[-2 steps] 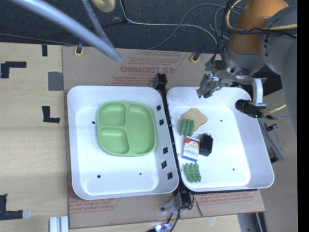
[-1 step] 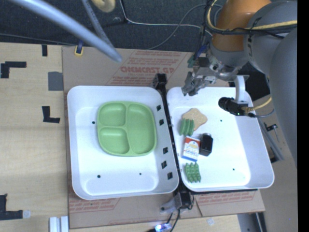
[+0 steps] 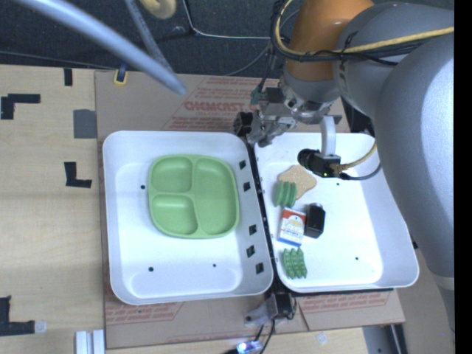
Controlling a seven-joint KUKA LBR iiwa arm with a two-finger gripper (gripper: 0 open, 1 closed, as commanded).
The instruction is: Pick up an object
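Camera view: tan bread slice flat in right bin; claw state unclear.

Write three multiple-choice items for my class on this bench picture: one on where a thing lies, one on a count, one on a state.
1. Where does the green divided plate lie?
A. In the left bin
B. In the right bin
C. On the bench outside the bins

2. How many compartments does that plate have?
A. Two
B. Three
C. Five

3. How do the things in the right bin stand to the gripper?
A. One hangs lifted above the bin
B. All rest on the bin floor, apart from it
C. All are stacked on the plate

Answers:
1 A: the plate sits in the left bin.
2 B: two small sections above one long one.
3 B: the tan slice, green pieces, small carton, black block and green bundle lie flat, while the gripper is at the far end of the divider.
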